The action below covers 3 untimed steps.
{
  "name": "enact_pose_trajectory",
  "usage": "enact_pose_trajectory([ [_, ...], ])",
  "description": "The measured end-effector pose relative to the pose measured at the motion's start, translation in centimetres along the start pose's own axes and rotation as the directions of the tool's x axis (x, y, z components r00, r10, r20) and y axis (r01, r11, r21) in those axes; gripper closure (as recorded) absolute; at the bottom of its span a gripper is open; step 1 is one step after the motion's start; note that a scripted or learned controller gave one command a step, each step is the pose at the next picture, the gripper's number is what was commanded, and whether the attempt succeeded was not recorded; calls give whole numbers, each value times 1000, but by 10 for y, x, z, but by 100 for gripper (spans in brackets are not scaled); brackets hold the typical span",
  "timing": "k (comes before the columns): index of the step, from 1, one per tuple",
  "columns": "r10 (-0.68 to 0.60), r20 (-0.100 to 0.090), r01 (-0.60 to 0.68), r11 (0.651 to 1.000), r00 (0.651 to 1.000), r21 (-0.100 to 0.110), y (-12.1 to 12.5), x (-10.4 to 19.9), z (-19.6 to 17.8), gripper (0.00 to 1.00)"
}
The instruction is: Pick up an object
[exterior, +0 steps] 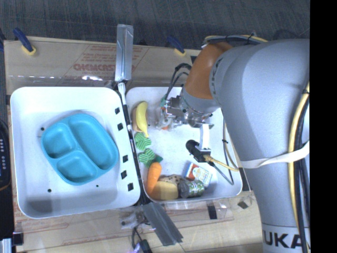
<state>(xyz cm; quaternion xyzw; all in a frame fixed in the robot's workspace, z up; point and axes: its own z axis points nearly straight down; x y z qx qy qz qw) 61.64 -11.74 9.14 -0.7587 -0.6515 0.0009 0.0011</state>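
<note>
The arm (263, 104) reached in from the right and covered much of the right bin (231, 186), its orange band (202, 75) above the bin's far edge. The gripper (169, 115) sat low over the far-left part of that bin, just beside the banana (141, 116). Cables and metal parts crowded the tip, so whether the claw stood apart or closed could not be told, and nothing could be seen held in it.

The objects kept to the bin's left wall and near edge. The banana lay along the left wall at the far end. Below it were two green pieces (146, 148), then a carrot (153, 176) pointing toward the near edge. Along the near wall lay what looked like a bread roll (167, 187), a small can (192, 188) and a little carton (199, 174), close together. White floor showed open in the bin's middle.

The left bin (31, 194) held a blue divided plate (79, 147), with bare floor around it on every side.
</note>
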Motion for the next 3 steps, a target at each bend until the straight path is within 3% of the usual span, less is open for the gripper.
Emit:
enact_pose_trajectory([
  [1, -39, -1, 39, 999, 999, -1, 30, 2, -1, 100],
  [2, -124, 1, 124, 992, 992, -11, 38, 30, -164, 100],
  [3, -235, -1, 235, 972, 972, 5, 28, 71, -97, 100],
])
